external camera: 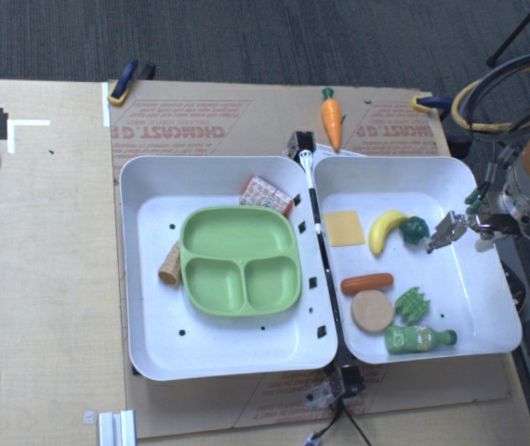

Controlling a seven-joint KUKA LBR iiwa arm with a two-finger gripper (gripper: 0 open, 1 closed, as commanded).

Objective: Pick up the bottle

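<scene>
Two shallow white bins sit side by side on a bench (42,295) covered with brown cardboard, seen from above at a slant.

Nearest the viewer, at the 6 o'clock edge of the right bin (488,333), a green bottle (418,339) lies on its side with its cap pointing toward 3 o'clock. Nothing grips it. Just beyond it, toward 12 o'clock, sit a round tan disc (373,310) and a leafy green vegetable (413,303), side by side. A sausage (367,283) lies just past the disc.

In the left bin (144,342), a green divided plate (241,259) fills the middle. A cork-coloured piece (170,266) rests at the plate's 9 o'clock side.

Farther back in the right bin, a yellow cheese slice (345,229), a banana (385,229) and a dark green vegetable (415,229) form a row from 9 o'clock to 3 o'clock. At the row's 3 o'clock end, the tool (443,232) reaches in over the bin's right rim. It is well apart from the bottle, and whether it is released or clenched cannot be told at this size.

A small patterned packet (266,193) leans at the plate's 12 o'clock edge.

Farthest away, beyond both bins, a carrot (330,119) lies on the cardboard.
</scene>
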